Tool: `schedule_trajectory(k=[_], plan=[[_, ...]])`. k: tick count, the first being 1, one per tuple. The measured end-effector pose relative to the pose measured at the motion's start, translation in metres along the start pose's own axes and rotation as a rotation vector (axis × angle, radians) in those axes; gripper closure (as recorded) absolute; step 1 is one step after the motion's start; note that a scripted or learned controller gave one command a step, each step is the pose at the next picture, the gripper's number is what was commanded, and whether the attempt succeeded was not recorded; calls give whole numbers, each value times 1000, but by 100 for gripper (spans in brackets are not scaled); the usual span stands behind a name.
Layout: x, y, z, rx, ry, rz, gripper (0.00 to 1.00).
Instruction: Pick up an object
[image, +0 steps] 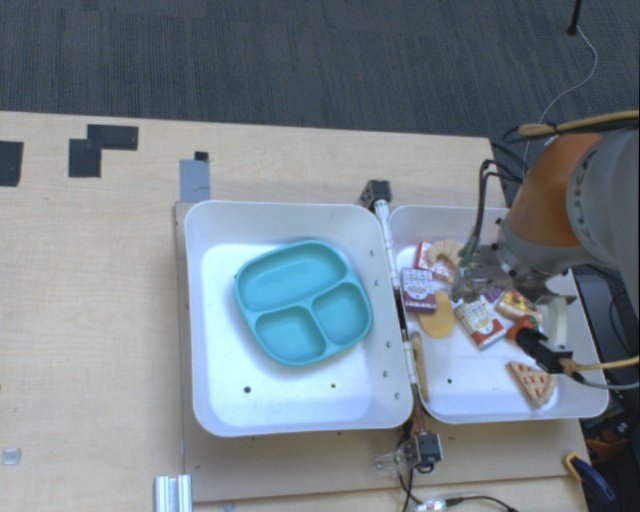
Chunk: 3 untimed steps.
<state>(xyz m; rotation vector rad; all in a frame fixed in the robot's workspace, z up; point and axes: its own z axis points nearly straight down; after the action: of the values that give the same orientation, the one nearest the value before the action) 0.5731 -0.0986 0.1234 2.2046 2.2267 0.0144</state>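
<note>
Over the right bin (590, 405), the gripper (478, 282) is hanging above a cluster of small food toys (470, 300), its state impossible to tell, while a teal divided plate (303, 301) is sitting in the left bin (215, 400).

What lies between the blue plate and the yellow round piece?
In the camera view, the left bin's wall and right bin's rim lie between blue plate and yellow round piece.

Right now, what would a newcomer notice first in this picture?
The teal tray with three compartments stands out, lying alone in the left bin. Next comes the grey and orange arm reaching in from the right over the right bin, where small toy foods lie clustered, among them a waffle piece near the front corner.
</note>
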Motion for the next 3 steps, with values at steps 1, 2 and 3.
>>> schedule_trajectory(k=[1,2,3], plan=[[1,1,-11,-3,0,-6,100],[1,1,-11,-2,-1,-6,0],[7,6,20,-7,-3,4,0]])
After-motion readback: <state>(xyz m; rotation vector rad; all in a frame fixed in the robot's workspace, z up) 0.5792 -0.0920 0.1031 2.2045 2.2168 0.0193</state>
